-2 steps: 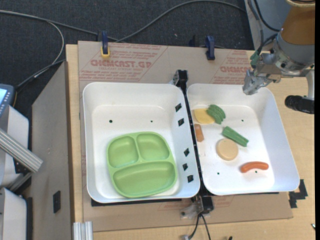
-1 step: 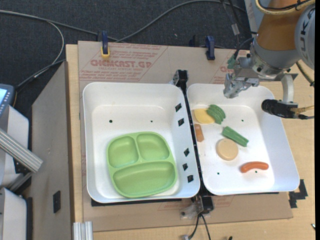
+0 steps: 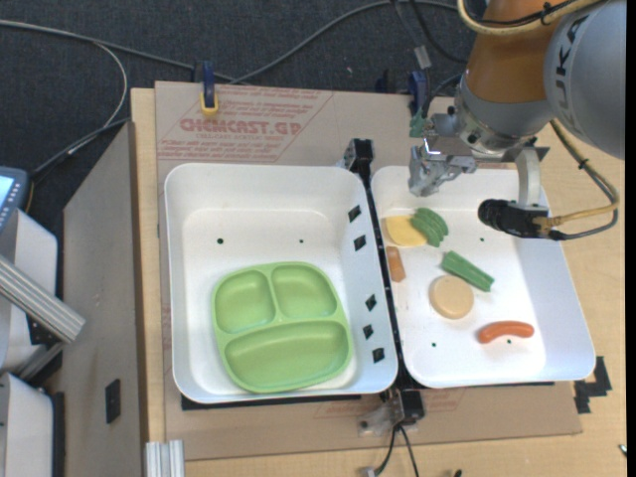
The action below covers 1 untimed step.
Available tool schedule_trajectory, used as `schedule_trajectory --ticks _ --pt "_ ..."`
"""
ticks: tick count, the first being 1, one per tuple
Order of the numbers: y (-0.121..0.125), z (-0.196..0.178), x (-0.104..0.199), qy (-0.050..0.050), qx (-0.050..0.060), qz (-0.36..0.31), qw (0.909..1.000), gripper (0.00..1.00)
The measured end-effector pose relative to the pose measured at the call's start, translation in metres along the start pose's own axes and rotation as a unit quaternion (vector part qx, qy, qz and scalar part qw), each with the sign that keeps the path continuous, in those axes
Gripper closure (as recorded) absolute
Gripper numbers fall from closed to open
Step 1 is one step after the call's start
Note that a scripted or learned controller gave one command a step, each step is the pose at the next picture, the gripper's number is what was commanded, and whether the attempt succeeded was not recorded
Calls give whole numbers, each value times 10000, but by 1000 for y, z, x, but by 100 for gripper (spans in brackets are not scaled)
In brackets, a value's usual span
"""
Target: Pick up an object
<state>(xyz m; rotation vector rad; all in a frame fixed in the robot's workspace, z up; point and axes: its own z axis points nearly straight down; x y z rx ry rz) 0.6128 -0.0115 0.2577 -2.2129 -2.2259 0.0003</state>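
My gripper (image 3: 429, 181) hangs over the far left part of the right bin (image 3: 556, 296), just above a dark green pod (image 3: 430, 225) that lies against a yellow piece (image 3: 401, 232). Nothing shows between its fingers. Further toward the front lie a green bean-like piece (image 3: 467, 270), a round tan disc (image 3: 452, 297), a red-orange sausage (image 3: 507, 333) and a small orange piece (image 3: 396, 264) by the bin's left wall.
The left bin (image 3: 199, 217) holds a green divided plate (image 3: 282, 324) at its front. A divider with black clips (image 3: 366, 266) runs between the two bins. Cables lie on the dark floor behind the bench.
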Motion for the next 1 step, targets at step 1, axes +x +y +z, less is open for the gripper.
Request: schedule_trajectory --ticks 1 --pt "-16 9 51 3 9 -2 10000 100"
